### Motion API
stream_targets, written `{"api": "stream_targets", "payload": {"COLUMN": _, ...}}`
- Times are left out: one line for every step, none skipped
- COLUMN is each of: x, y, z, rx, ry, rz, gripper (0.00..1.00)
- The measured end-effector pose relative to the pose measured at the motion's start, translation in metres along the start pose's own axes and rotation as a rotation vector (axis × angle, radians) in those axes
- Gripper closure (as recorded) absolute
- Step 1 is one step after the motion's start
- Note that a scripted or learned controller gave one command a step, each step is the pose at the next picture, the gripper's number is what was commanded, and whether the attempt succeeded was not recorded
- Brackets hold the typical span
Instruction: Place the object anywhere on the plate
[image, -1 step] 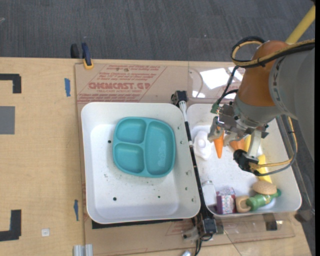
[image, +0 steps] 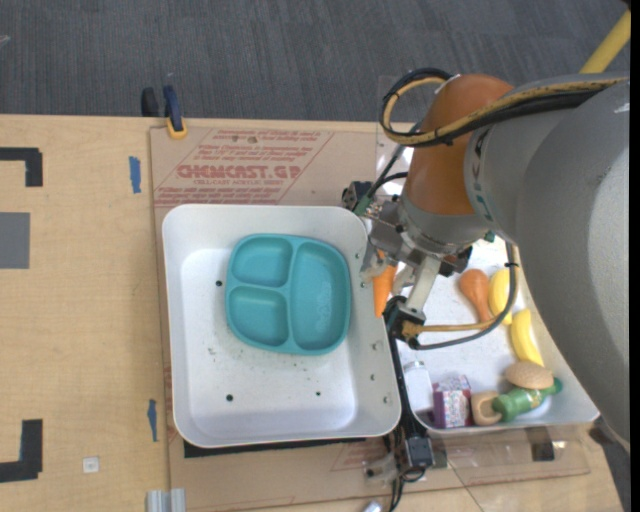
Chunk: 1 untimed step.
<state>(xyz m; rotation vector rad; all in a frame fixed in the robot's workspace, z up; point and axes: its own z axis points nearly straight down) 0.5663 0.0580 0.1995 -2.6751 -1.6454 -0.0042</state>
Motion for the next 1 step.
{"api": "stream_targets", "payload": {"x": -0.0029, "y": 0.0015, "z": 0.0002, "rx": -0.001, "ry": -0.003, "rz": 0.003, "gripper": 0.0}}
